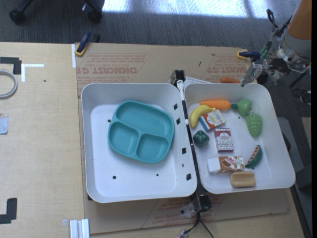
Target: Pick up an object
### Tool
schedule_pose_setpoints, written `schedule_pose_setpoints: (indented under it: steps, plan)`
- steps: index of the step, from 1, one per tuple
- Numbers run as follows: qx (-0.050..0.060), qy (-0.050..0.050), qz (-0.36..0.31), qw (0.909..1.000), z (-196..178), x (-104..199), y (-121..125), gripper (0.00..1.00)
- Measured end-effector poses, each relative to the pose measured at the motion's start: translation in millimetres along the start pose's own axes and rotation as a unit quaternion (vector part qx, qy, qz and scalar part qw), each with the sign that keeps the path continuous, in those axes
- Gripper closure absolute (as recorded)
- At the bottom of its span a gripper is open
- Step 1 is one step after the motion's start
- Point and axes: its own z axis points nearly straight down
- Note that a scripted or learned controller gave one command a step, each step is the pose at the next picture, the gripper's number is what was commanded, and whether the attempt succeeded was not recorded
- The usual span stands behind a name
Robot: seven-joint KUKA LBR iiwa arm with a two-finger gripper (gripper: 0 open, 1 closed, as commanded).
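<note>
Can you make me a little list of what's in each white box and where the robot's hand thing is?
left bin: teal divided plate
right bin: banana, carrot, green grapes, watermelon slice, small cartons, bread-like piece
tool: above the right bin's far edge, nothing seen held
arm: enters from the right
</note>
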Motion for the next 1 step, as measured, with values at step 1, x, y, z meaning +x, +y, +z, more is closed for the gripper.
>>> schedule_pose_setpoints:
  steps: [1]
  plan:
    - [-0.002, 0.001, 0.0, 1.0, 129.0, 2.4, -36.7, 0.0]
